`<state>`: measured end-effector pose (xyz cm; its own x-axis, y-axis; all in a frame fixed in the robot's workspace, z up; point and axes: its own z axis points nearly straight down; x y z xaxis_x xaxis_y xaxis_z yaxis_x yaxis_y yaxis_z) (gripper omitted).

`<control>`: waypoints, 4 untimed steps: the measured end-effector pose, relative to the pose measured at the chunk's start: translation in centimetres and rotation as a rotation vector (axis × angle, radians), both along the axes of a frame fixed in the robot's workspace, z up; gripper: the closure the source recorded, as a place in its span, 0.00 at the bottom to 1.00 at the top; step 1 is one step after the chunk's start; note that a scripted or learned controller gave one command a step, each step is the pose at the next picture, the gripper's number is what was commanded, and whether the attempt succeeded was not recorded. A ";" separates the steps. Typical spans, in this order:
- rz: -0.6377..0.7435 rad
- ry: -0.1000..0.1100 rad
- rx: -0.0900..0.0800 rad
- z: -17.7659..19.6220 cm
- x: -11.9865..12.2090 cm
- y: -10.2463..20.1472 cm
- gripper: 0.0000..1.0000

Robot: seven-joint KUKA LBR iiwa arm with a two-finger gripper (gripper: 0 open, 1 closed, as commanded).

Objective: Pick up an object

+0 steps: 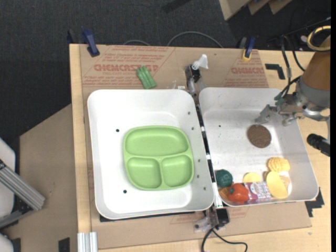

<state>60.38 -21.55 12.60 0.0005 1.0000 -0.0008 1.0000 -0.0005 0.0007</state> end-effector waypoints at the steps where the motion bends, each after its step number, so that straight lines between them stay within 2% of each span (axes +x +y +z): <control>1: 0.003 -0.005 -0.004 -4.0 -2.7 4.1 0.00; 2: 0.001 -0.013 -0.005 -2.6 -2.4 3.9 1.00; 3: -0.002 -0.004 -0.004 0.3 -1.6 -0.4 1.00; 4: 0.000 -0.001 0.000 0.1 -1.7 -0.1 0.00</control>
